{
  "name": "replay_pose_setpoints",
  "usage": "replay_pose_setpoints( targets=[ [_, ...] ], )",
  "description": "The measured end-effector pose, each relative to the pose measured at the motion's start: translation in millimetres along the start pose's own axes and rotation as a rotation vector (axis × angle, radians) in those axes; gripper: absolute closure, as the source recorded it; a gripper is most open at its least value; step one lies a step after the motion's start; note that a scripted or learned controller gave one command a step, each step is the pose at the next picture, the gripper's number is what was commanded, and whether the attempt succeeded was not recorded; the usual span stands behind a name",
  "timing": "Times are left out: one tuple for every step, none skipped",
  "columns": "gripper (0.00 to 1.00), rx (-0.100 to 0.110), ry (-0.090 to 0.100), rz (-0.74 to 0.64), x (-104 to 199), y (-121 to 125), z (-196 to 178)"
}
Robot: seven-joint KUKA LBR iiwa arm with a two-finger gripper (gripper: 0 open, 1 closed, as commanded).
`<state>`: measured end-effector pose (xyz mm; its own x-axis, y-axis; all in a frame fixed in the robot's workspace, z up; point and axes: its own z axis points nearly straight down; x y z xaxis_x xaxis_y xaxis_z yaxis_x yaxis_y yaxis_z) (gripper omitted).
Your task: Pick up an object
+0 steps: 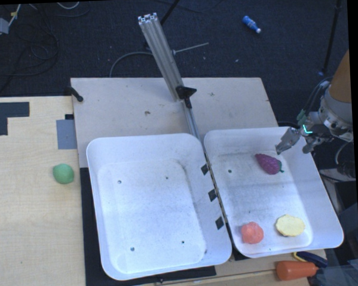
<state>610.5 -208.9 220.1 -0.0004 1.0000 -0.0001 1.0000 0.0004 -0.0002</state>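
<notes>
In the right bin (227, 144) lie a purple eggplant-like piece (268, 163) near the back, a red-orange round piece (252, 232) at the front and a yellow piece (290, 225) beside it. My gripper (297, 141) hangs at the bin's far right rim, just right of and slightly above the purple piece. Its two dark fingers are spread apart with nothing between them. The orange band of the arm shows at the right edge.
The left bin (101, 150) sits beside the right one. A green ball (63, 173) lies on the wooden bench at left. An orange carrot-like piece (295, 269) rests outside the bins at the front right. A metal rail (164, 56) rises behind the bins.
</notes>
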Motion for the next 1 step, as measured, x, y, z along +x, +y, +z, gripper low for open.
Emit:
replay_pose_setpoints(
  targets=[
    [0.00,0.000,0.000,0.000,0.0,0.0,0.1]
  ],
)
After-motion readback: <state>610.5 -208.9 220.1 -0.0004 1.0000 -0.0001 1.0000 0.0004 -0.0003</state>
